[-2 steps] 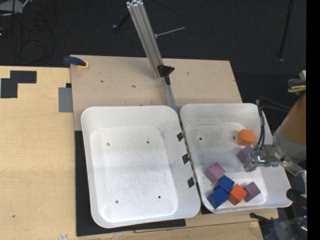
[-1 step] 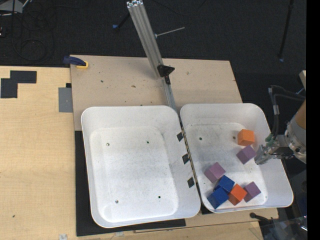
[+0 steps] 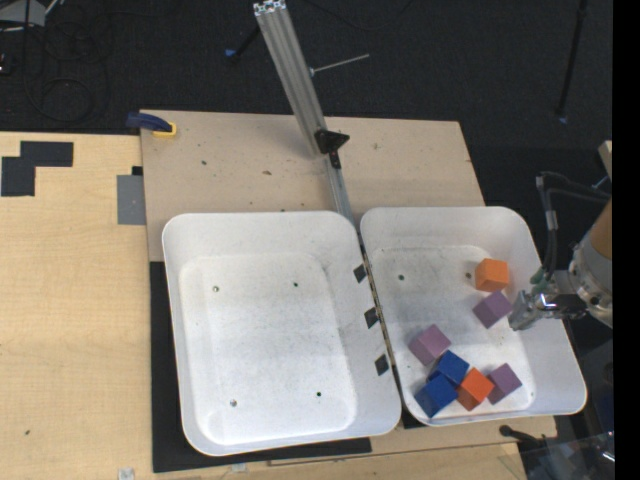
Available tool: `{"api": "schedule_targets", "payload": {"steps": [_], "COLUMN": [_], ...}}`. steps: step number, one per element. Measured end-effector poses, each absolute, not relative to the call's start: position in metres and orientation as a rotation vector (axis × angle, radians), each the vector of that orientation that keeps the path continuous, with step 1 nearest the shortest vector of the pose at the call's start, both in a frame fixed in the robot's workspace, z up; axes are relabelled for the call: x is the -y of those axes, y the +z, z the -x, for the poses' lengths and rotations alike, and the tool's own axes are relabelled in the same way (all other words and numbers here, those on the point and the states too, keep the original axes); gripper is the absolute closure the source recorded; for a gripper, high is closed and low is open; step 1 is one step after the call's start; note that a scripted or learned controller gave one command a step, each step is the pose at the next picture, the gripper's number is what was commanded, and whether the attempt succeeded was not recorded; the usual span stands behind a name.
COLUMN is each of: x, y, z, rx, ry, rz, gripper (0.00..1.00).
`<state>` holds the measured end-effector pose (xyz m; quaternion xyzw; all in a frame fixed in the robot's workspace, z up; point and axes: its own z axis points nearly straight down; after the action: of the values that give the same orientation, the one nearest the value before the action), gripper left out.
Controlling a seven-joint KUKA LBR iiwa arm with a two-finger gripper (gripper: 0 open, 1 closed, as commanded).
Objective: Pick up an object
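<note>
The right bin [image 3: 440,230] holds several small blocks. An orange block [image 3: 491,274] lies near its right wall, with a purple block [image 3: 491,309] just below it. Another purple block [image 3: 430,344] sits lower in the middle. At the front corner cluster two blue blocks [image 3: 441,381], an orange block [image 3: 474,388] and a purple block [image 3: 504,380]. My gripper [image 3: 527,311] hangs at the bin's right wall, right beside the upper purple block. Nothing shows between its tips.
The left bin [image 3: 200,268] sits beside the right one, with black clips [image 3: 371,317] along the shared rim. A slanted aluminium bar [image 3: 297,78] rises behind the bins. The arm's wrist and cables [image 3: 585,278] hang over the right bin's outer edge.
</note>
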<state>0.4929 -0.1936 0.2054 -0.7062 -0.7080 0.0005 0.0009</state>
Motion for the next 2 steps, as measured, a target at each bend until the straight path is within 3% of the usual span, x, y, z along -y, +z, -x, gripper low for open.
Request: {"api": "schedule_targets", "payload": {"steps": [2], "x": [0.091], "y": [0.229], "z": [-0.519], "rx": [2.227], "ry": [-0.002], "rz": [2.213], "gripper": [1.0]}}
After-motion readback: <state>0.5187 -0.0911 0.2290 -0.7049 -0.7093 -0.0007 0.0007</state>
